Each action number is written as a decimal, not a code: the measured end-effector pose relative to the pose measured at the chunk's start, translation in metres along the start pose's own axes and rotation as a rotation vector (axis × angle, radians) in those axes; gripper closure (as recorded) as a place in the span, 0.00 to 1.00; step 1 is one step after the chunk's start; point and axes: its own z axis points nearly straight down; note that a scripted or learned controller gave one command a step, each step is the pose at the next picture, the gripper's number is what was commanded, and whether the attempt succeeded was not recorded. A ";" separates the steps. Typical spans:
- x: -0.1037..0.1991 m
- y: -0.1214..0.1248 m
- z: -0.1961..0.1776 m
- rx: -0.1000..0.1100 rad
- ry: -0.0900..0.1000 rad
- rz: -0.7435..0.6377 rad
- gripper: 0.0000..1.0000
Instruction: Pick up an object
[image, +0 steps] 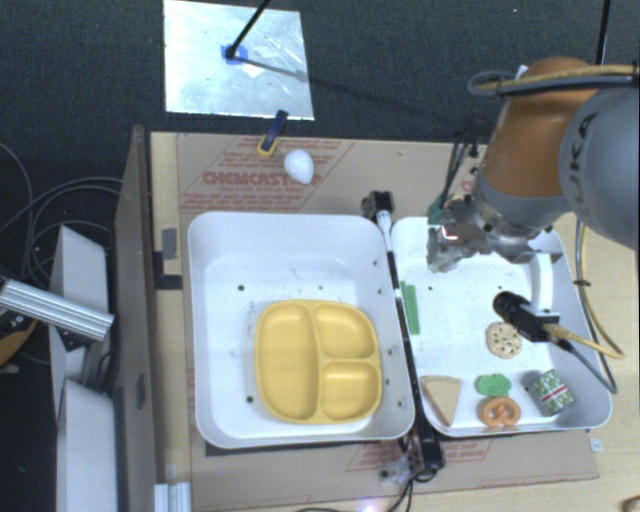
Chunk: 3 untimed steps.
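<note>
- A chocolate-chip cookie (505, 340) lies in the right bin (455, 325). A green toy (492, 384), a pretzel (499, 411), a tan wedge (441, 398) and a small can (550, 391) sit along the bin's near edge.
- A green stick (409, 308) lies against the bin's left wall.
- The gripper (445, 252) hangs over the bin's far left corner, apart from all of these. Whether it is released or clenched cannot be told.
- The left bin (300, 255) holds a yellow divided plate (318, 360).
- A white ball (298, 166) rests on the tabletop (225, 180) beyond the bins.
</note>
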 end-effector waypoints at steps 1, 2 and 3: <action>0.005 0.033 -0.003 0.003 0.002 -0.007 1.00; -0.085 -0.046 0.034 0.015 0.000 0.008 1.00; -0.019 -0.056 0.037 0.009 0.005 -0.011 1.00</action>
